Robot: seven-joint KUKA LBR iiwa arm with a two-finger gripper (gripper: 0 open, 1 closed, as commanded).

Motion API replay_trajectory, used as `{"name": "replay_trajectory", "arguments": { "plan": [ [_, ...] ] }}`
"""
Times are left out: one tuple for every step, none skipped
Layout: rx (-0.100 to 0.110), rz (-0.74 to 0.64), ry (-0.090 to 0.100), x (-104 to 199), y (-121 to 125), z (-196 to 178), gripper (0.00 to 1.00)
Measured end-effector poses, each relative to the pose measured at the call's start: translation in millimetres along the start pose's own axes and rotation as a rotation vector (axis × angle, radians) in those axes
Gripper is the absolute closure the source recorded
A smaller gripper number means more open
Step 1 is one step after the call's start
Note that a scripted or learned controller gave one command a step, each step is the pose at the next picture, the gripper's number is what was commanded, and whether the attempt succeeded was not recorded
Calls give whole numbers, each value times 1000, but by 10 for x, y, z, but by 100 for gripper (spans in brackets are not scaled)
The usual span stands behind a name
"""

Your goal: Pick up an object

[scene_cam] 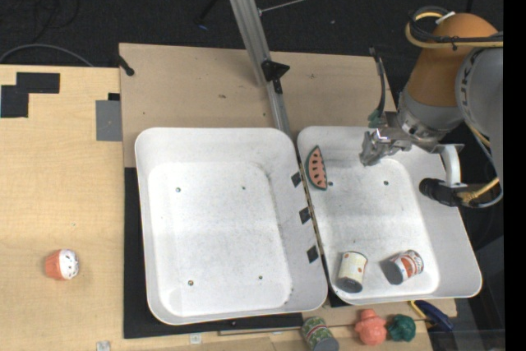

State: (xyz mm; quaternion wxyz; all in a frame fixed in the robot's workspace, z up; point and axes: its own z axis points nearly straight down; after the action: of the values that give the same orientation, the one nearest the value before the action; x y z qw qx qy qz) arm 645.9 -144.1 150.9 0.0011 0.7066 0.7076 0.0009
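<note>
Just left of the gripper [376, 148] lies the watermelon slice [317, 168].

Two cups [352, 270] in right bin [444, 279]

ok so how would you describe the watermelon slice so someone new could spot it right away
Look at the right white bin, the one the arm reaches into. Along its left wall, near the far end, lies the watermelon slice, a thin curved wedge with a green rind and red flesh dotted with seeds. The white cup and red-and-white can lie at the near end and are cylinders.
</note>
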Motion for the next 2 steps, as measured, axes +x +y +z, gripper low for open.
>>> {"name": "replay_trajectory", "arguments": {
  "plan": [
    [-1,0,0,85,2,-579,100],
    [0,0,0,72,9,-1005,100]
  ]
}}
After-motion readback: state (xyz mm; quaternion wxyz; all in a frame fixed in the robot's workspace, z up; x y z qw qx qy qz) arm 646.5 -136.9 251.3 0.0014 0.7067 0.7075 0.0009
